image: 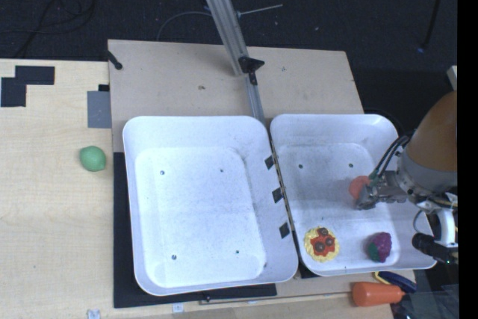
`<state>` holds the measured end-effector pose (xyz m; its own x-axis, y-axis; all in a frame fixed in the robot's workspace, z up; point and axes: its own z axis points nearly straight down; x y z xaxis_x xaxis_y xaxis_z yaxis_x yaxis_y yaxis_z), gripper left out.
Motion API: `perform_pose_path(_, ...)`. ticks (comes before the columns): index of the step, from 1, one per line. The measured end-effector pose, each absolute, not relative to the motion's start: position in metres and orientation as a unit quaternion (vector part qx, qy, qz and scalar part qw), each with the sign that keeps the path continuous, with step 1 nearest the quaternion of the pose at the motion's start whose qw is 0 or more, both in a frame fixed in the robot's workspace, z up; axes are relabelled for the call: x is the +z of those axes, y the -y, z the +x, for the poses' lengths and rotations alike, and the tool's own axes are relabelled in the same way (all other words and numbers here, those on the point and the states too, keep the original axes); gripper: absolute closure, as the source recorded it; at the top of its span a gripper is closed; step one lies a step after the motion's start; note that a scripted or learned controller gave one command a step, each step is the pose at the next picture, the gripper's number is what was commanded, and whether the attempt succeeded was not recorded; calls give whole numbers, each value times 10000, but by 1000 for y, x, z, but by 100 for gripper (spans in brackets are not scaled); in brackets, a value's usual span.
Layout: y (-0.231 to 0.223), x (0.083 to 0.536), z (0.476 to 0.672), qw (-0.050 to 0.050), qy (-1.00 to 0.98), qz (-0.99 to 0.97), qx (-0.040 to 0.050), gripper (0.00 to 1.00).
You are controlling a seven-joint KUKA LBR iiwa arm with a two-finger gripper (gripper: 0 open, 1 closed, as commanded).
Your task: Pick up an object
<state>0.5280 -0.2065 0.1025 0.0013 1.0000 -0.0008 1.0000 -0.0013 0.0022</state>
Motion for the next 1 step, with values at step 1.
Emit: perform_pose_path(1, 209, 145, 525, 14, -7068, 7074, 6, 100)
